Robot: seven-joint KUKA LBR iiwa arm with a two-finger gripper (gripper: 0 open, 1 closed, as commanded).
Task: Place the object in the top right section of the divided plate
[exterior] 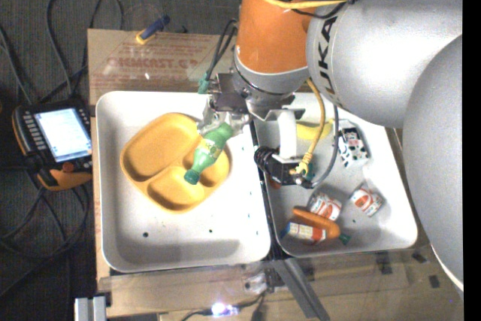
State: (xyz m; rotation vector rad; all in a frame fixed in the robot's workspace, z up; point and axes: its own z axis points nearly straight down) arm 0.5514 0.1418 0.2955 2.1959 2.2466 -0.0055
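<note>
A yellow divided plate (154, 154) lies in the left white bin (113, 237). A green bottle (206, 151) hangs tilted over the plate's right side, its cap pointing down-left and its upper end between the fingers of my gripper (219, 124). The gripper is shut on the bottle, just above the plate's right edge. The big grey arm with its orange band (282, 19) reaches in from the right and hides the bins' far middle.
The right bin (398, 229) holds a carrot-like orange item (316, 222), two small red-and-white cans (325, 204) (366, 200), a black-and-white die (352, 146) and a yellow object (310, 133). A tablet (56, 133) rests left of the bench; cardboard (150, 64) lies behind.
</note>
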